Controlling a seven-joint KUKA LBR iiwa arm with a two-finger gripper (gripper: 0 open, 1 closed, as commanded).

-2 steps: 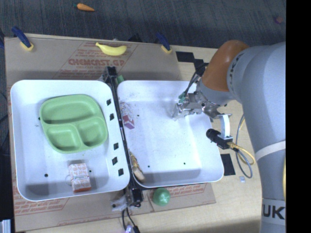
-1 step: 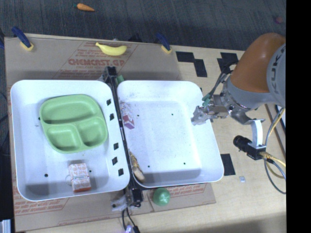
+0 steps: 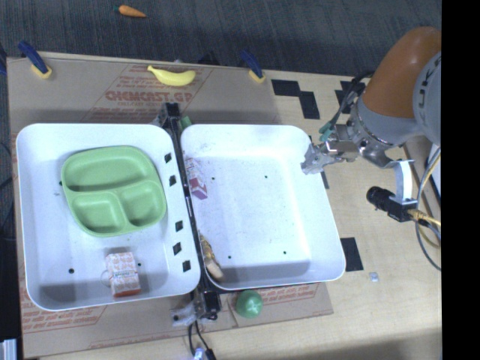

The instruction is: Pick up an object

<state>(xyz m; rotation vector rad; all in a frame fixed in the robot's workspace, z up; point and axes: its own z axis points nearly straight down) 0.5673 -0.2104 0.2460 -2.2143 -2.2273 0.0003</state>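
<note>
Divided tray and small packet in left bin; packet nearer than tray. Wrapper against right bin's left wall. Banana behind bins, ball before them, on desk.

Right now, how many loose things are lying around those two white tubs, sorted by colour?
Green: 2, the divided tray and the ball
Yellow: 1, the banana
Orange: 1, the carrot on the floor
Red and white: 2, the small packet and the wrapper
Tan: 1, the small piece by the divider
Total: 7
</note>
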